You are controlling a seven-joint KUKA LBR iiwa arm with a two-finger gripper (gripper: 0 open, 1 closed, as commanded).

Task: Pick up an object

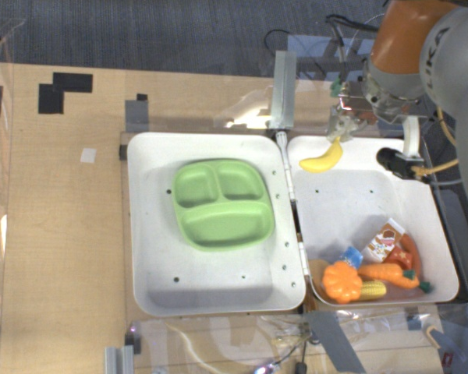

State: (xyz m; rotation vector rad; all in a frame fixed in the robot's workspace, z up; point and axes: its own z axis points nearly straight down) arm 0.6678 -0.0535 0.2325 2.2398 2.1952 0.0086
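Note:
A yellow banana hangs at the far left corner of the right bin, with its upper tip pointing up and to the right. My gripper stands right over that tip and is shut on it. The rest of the banana slants down to the left, just above the bin floor. The grey arm with its orange band reaches in from the upper right.
A green divided plate lies in the left bin. In the near corner of the right bin are an orange pumpkin, a corn cob, a carrot, a snack packet and a small blue item.

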